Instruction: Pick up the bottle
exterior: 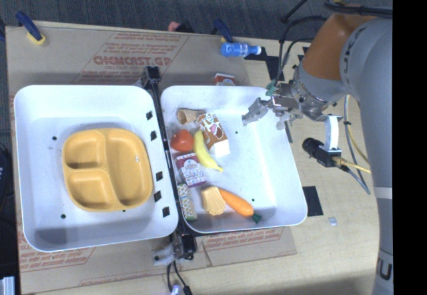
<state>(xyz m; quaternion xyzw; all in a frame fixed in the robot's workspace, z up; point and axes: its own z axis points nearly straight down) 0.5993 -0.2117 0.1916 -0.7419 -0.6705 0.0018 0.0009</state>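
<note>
From above, the blue bottle (237, 50) lies on its side on the tabletop (100, 47), just beyond the far edge of the right bin (267, 173). The tool (257, 112) hangs over that bin's far right corner, grasping nothing; whether it is spread or clenched, I cannot tell. A good grasp likely means clearing the rim and closing across the bottle's narrow width.

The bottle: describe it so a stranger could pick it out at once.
Start at the right white bin, then look past its far rim onto the cardboard. The bottle lies there on its side, outside both bins. It is the one blue thing with a clear neck, apart from the food heaped in the bin.
</note>
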